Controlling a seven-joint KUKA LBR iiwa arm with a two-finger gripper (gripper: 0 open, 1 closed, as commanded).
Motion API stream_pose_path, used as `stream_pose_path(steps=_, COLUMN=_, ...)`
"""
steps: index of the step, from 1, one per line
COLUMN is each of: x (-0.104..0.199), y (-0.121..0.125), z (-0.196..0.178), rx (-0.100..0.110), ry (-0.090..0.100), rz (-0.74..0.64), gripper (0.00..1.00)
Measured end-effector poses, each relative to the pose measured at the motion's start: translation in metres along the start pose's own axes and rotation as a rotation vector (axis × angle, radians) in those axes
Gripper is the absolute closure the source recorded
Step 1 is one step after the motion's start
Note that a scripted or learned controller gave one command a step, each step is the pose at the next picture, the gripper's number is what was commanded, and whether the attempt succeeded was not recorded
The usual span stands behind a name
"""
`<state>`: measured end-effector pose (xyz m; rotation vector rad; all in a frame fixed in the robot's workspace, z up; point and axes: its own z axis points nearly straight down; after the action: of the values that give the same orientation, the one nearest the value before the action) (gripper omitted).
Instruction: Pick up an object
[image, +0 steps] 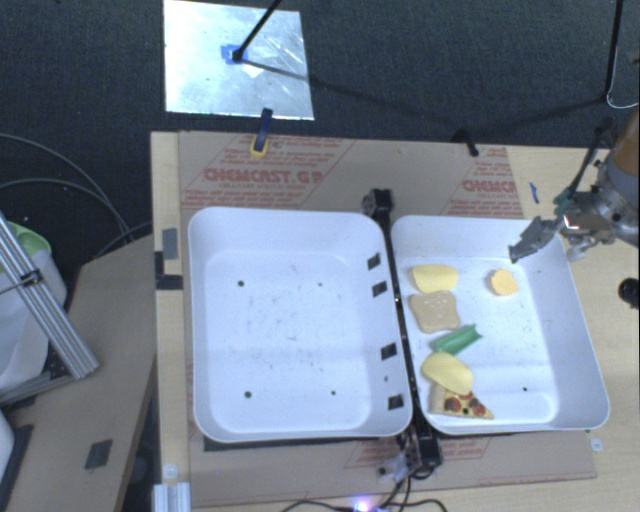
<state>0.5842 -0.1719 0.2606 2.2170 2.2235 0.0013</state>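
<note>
Jaws (527, 247) at upper right of the frame; can't tell their state. Small yellow piece (504, 283) sits just below in the right bin (580, 330). Looks light and stiff; pinch across its width.

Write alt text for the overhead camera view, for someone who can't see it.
A robot gripper hangs over the far edge of the right bin, near a small yellow piece. That bin also holds toy food: yellow pieces, a tan slice, a green piece and a pizza slice.
</note>
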Motion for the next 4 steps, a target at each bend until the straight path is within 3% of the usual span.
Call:
stream_pose_path(steps=1, x=-0.024, y=0.001, z=0.121, rx=0.009, ry=0.002, rz=0.004, gripper=0.0)
stream_pose_path(steps=2, x=0.076, y=0.025, z=0.175, rx=0.0, ry=0.004, rz=-0.01, gripper=0.0)
stream_pose_path(steps=3, x=0.07, y=-0.019, z=0.173, rx=-0.008, ry=0.0, rz=0.003, gripper=0.0)
stream_pose_path(steps=4, x=0.071, y=-0.016, z=0.161, rx=-0.01, ry=0.001, rz=0.001, gripper=1.0)
